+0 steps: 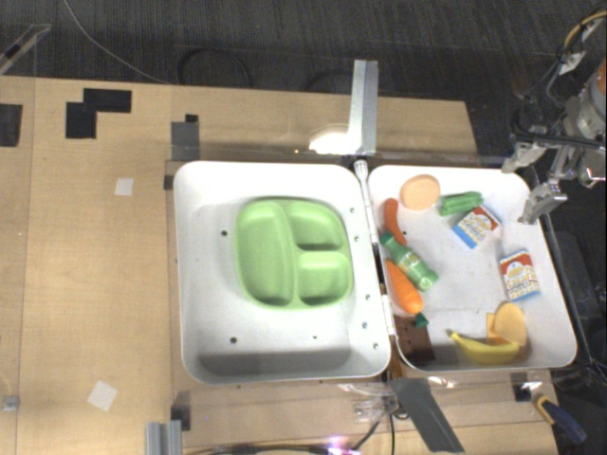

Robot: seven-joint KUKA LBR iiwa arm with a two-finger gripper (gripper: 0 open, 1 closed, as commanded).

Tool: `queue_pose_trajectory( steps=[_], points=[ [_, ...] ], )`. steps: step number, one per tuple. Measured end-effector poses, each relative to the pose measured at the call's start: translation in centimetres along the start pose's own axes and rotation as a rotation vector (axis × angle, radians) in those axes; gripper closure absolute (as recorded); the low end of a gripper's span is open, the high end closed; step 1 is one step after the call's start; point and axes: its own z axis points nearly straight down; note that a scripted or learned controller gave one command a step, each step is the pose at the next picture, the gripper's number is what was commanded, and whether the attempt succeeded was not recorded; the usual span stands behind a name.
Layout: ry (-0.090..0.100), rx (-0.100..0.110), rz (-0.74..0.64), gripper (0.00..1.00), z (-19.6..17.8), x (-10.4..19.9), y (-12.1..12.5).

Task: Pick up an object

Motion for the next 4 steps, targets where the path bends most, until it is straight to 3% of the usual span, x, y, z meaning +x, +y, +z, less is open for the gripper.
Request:
queue_pose_trajectory(
  steps=[1,2,3,4],
  points=[
    [-0.007,0.001,0.152,0.00,17.4,0.9,-1.5],
    [-0.031,0.001,0.105,0.00,18.2,0.2,7.4],
    [-0.044,0.009,0.152,0.00,18.1,3.4,8.4],
    [-0.038,0.016,0.301,0.00,18.0,2.6,8.8]
  ],
)
